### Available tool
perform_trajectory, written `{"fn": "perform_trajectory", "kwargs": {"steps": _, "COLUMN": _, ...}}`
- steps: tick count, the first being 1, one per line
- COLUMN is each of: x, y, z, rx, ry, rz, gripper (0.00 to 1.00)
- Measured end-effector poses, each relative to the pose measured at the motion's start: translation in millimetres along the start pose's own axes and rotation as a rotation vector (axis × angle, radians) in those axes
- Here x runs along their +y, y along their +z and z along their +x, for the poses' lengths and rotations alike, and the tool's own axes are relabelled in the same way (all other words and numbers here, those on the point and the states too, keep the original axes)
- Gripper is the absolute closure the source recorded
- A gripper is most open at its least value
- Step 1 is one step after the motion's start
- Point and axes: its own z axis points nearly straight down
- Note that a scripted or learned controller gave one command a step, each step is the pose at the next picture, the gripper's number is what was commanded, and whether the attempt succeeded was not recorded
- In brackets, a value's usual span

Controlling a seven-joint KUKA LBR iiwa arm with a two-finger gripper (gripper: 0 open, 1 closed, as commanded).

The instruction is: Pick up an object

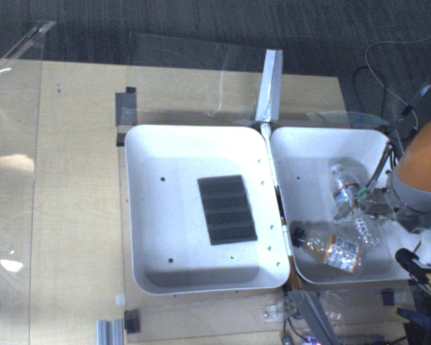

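Observation:
Several clear plastic bottles lie in the right bin point(302, 149). One bottle point(342, 185) lies toward the middle. Another bottle point(329, 246), with a black cap and an orange label, rests near the front wall. A third, crumpled bottle point(365, 230) lies between them on the right. My gripper point(370, 208) reaches in from the right and sits low among the bottles, between the middle one and the crumpled one. Whether it touches either is unclear. A black ribbed rectangular pad point(227, 208) lies flat in the left bin point(151, 192).
The arm's orange band point(425, 165) hangs over the right bin's right wall. A metal post point(271, 85) stands behind the divide between the bins. Cables point(388, 63) run along the far right. A clear sheet point(14, 185) covers the bench's left part.

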Motion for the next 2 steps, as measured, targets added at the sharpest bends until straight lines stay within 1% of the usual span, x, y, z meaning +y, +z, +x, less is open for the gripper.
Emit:
{"fn": "perform_trajectory", "kwargs": {"steps": 1, "x": 56.0, "y": 8.7, "z": -1.1, "rx": -0.001, "ry": -0.039, "rz": -0.002, "gripper": 0.00}}
{"fn": "perform_trajectory", "kwargs": {"steps": 2, "x": 125.7, "y": 10.0, "z": 10.5, "rx": -0.001, "ry": -0.297, "rz": 0.038, "gripper": 0.00}}
